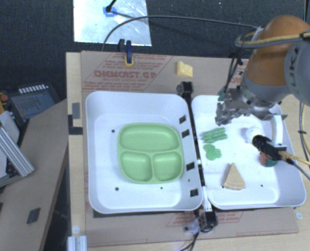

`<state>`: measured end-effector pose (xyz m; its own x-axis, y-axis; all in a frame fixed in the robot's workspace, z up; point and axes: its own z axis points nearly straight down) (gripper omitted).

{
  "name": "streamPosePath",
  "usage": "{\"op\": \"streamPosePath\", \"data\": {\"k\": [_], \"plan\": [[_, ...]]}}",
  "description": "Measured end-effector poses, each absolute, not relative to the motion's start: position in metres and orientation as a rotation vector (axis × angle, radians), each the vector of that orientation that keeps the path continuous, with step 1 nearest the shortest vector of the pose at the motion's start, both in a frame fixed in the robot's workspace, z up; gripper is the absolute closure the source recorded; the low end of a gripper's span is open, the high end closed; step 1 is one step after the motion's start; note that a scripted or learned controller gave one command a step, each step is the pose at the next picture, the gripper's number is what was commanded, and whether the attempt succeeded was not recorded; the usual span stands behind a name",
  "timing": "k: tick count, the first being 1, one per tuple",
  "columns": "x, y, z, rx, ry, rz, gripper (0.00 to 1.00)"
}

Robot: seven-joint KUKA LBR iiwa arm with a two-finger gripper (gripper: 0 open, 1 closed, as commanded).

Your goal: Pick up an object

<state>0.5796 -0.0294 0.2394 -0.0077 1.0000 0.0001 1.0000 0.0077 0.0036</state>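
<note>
In the right bin [285,192] lie a green pea-pod piece [214,136], a small green lumpy piece [212,151] just below it, and a tan wedge [233,177] near the front. My gripper [222,118] hangs over the bin's back left part, just above and slightly right of the pea pod. Nothing shows held in it. A small orange and teal thing [267,159] sits at the bin's right side, partly hidden.
The left bin [100,140] holds a light green divided plate [149,152]. A yellow block [184,68] lies on the cardboard behind the bins. A black divider with clips [192,140] runs between the bins.
</note>
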Motion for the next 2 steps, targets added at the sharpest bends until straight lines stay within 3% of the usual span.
{"op": "streamPosePath", "data": {"k": [2], "plan": [[0.607,0.081,0.222,2.211,2.231,0.003,1.0]]}}
